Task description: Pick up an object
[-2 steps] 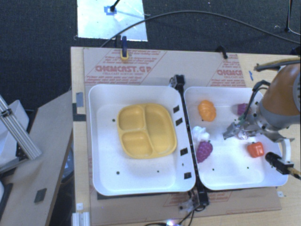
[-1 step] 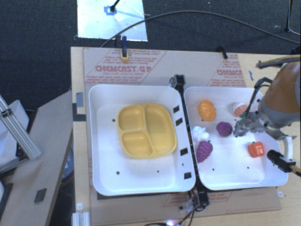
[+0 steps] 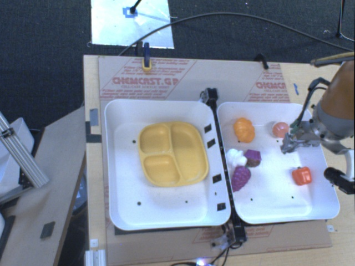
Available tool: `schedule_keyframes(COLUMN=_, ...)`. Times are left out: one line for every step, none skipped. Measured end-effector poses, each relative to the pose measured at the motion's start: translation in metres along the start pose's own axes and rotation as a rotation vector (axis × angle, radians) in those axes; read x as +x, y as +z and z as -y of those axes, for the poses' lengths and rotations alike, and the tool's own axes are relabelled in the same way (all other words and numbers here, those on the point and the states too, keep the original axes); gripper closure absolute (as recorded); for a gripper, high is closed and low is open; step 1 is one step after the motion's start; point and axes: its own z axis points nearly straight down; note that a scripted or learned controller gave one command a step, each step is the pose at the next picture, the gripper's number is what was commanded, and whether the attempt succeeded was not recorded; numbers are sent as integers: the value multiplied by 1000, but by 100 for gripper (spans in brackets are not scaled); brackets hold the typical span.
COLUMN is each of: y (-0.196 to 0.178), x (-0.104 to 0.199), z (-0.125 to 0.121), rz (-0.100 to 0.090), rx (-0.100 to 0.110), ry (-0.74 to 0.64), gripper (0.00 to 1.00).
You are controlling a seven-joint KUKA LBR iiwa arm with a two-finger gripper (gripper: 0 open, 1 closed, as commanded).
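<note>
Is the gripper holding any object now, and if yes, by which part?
Nothing is held. The gripper hangs over bare floor of the right bin, between the pink ball and orange pepper.

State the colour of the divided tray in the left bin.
Yellow: the divided tray, camera view.

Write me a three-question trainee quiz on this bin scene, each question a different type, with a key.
1. True or false: the yellow divided tray lies in the left bin.
2. Multiple choice: which item in the right bin lies nearest the gripper?
A. the purple grapes
B. the pink ball
C. the white piece
3. Fill in: the red-orange pepper lies toward the ____ edge of the right bin, as the camera sees it.

Key
1. True.
2. B: the pink ball sits just up and left of the gripper, while the grapes and white piece lie near the divider between the bins.
3. Right.
</note>
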Motion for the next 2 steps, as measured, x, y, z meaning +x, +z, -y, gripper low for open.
schedule_keyframes(y=-63, x=2, z=2, rz=1, rx=-1, ry=0, gripper=100)
schedule_keyframes(y=-65, x=2, z=1, rz=-1, rx=3, ry=0, gripper=100)
